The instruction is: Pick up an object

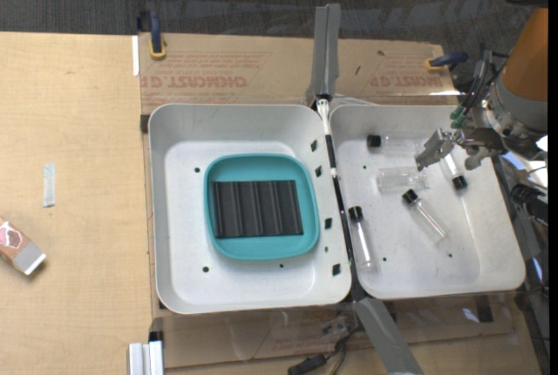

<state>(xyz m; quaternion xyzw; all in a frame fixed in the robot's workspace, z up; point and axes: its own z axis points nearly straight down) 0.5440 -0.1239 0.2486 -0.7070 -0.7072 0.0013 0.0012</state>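
White plastic forms both bins: the left bin holds a teal tray with a dark ribbed insert. In the right bin, clear vials with black caps lie scattered. The gripper hangs over that bin's far right part, fingers spread apart with nothing between them, just beside one small vial.

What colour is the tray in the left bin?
Teal, with a dark ribbed middle: the tray, clearest in the camera view.
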